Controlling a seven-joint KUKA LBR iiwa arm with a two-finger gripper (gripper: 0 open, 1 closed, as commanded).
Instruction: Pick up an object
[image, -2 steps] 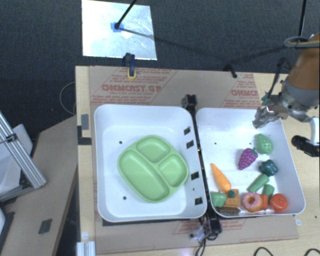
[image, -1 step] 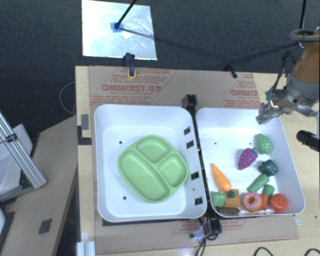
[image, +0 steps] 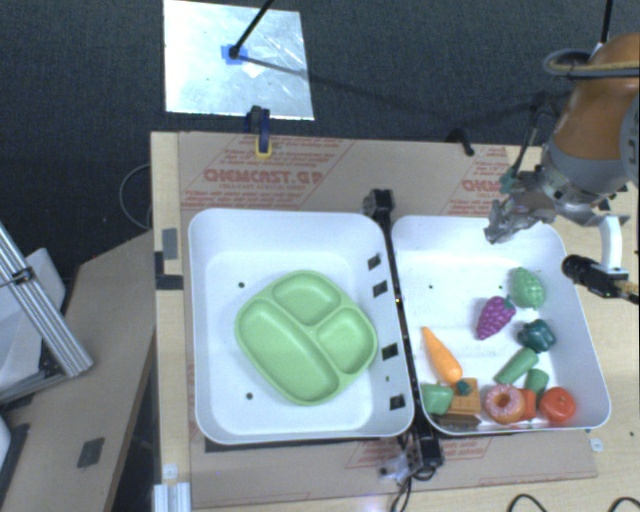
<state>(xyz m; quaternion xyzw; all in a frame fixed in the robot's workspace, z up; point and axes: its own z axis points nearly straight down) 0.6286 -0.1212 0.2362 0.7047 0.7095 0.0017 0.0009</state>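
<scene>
Several toy foods lie in the right bin (image: 440, 250): purple grapes (image: 495, 316), a pale green leafy piece (image: 527, 287), a dark teal broccoli (image: 537, 335), an orange carrot (image: 441, 353), a green cucumber (image: 515, 365), a pink donut (image: 500, 403) and a red tomato (image: 558, 403). My gripper (image: 505, 226) hangs over the right bin's far edge, up and behind the leafy piece, apart from all the toys. Nothing shows in its grasp.
The left bin (image: 220, 260) holds a green divided plate (image: 305, 337). A black divider with clips (image: 385, 290) runs between the bins. A green pepper piece (image: 435, 398) and a small brown-orange toy (image: 463, 402) crowd the right bin's near corner. A black fitting (image: 590, 272) juts in at the right.
</scene>
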